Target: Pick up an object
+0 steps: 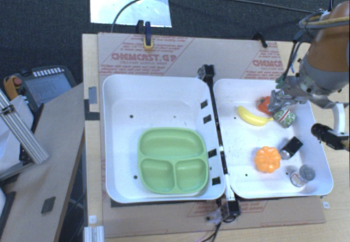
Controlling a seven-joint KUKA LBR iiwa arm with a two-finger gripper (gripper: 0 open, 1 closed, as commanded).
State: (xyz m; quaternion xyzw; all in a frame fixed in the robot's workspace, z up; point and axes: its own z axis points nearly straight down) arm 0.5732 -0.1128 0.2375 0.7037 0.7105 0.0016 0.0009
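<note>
Right white plastic bin (240, 189): grey two-finger gripper (283, 102), finger state indiscernible, hovering far-side beside yellow plastic banana (253, 117) and green-labelled can (286, 118); orange toy pumpkin (267, 159) nearer; green sectioned tray (172, 160) in left bin (120, 126).

1. The right bin's (229, 126) left half is bare floor, open from above.
2. A banana (253, 116), small pumpkin (267, 159), black block (291, 147) and jar (301, 174) crowd its right half.
3. A green tray (173, 160) fills the left bin's (126, 98) front; its back is open.
</note>
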